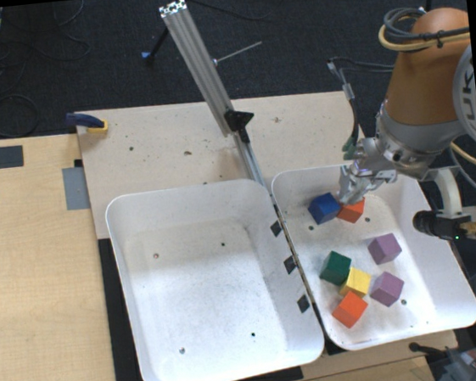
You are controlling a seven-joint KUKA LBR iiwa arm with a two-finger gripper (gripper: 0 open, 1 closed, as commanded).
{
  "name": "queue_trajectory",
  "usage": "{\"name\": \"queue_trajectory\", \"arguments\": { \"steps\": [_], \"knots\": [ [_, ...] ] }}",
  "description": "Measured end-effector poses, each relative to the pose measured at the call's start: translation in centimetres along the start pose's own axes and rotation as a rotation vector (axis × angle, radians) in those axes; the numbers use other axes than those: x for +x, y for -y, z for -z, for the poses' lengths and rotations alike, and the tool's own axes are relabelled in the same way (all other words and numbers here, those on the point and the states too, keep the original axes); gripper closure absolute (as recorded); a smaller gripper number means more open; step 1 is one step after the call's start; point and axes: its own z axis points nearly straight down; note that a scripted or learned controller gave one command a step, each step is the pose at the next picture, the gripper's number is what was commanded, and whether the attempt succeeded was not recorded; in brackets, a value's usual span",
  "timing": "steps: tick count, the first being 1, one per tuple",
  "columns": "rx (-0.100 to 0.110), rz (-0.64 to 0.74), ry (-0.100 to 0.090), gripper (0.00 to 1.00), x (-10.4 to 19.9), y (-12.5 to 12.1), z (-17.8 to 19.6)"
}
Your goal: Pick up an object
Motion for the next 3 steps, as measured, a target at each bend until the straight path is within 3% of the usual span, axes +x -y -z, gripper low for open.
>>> {"name": "queue_trajectory", "arguments": {
  "steps": [3],
  "knots": [
    [0.001,0.001,0.001,1.00,13.9,2.2,-2.8]
  ]
}}
